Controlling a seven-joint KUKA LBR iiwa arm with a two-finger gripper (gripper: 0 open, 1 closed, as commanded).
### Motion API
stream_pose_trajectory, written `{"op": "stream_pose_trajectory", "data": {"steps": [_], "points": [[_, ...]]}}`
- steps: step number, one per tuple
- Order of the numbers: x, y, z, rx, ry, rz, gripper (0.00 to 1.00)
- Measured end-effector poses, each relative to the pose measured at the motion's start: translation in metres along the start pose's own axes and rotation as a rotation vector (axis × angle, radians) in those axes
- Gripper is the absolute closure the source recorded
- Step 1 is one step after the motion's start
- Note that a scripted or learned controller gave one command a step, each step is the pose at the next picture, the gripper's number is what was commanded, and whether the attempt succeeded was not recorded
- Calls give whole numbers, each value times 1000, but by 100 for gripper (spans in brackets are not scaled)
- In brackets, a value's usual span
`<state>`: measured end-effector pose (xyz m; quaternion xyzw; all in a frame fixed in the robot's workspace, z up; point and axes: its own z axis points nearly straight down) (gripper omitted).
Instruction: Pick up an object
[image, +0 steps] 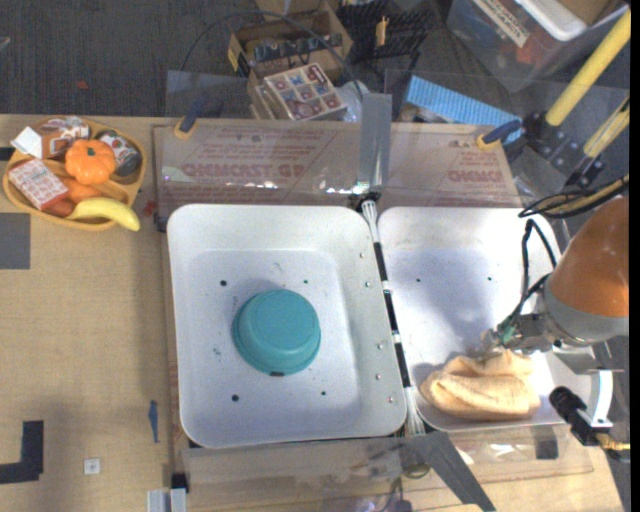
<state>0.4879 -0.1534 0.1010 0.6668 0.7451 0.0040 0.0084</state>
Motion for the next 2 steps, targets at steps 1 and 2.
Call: {"op": "stream_pose_trajectory", "data": {"steps": [1,2], "points": [[4,-8,6,14,6,64,100],[44,27,-58,14,7,-198,100]]}}
